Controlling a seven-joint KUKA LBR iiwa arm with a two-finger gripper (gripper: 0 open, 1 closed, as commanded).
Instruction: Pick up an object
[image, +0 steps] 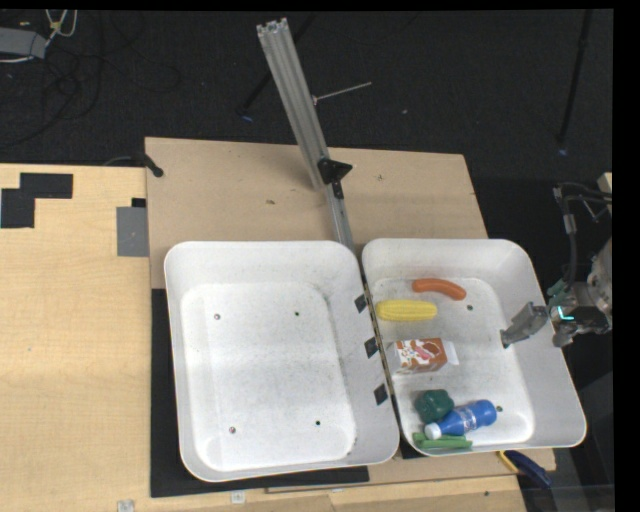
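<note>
The right white bin (520, 262) holds several objects along its left side. An orange-red sausage (440, 288) lies at the back, with a yellow corn cob (407, 311) just in front of it. A red and white packet (418, 354) sits mid-bin. Near the front lie a dark green lump (434, 404), a blue bottle (468, 417) and a thin green piece (447, 441). My gripper (545, 327) hovers over the bin's right rim, well to the right of all of them, open with nothing between its fingers.
The left white bin (262, 355) sits beside the right one, with black clips on the shared rim (367, 345). A slanted metal rail (300, 110) stands behind the bins. Cables and arm hardware (585, 215) crowd the far right.
</note>
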